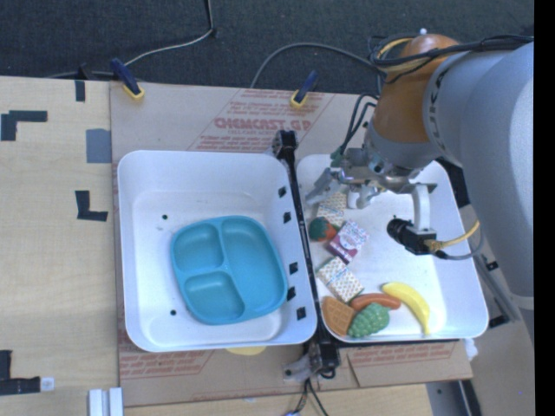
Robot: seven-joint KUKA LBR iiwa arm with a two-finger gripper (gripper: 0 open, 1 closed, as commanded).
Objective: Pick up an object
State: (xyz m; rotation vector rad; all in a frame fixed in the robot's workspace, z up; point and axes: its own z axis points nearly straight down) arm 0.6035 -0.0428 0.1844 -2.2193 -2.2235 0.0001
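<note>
- Surveying the camera view: gripper (347, 187) hangs over the upper left part of the right bin (458, 315), below the orange wrist band, with the arm entering from the right.
- Claw state: cannot be told; the metal parts under the wrist blur together and no object is seen clasped there.
- Candidate items, right bin, all along its left side and lower edge:
  - patterned packet (331, 208), touching or just below the claw, nearest of all;
  - small red-and-green piece (323, 229), just below that;
  - pink-and-white wrapped packet (348, 239), just below the claw and slightly right, long axis slanted;
  - checkered packet (340, 278), further down, long axis diagonal;
  - orange carrot-like piece (375, 302), green bumpy piece (368, 321) and brown round piece (336, 315), clustered near the lower edge;
  - yellow banana (410, 304), lower right, well apart from the claw, long axis running diagonally.
- Deciding relation: the nearest items lie directly beneath and just toward the lower left of the claw; a short descent looks sufficient, judged from this angle.
- Left bin (147, 189): holds a blue divided tray (227, 269).
- Legible writing: red print on the cardboard sheet (199, 120) behind the bins, reading roughly "CHEMCAST"; smaller lines too small to read.
</note>
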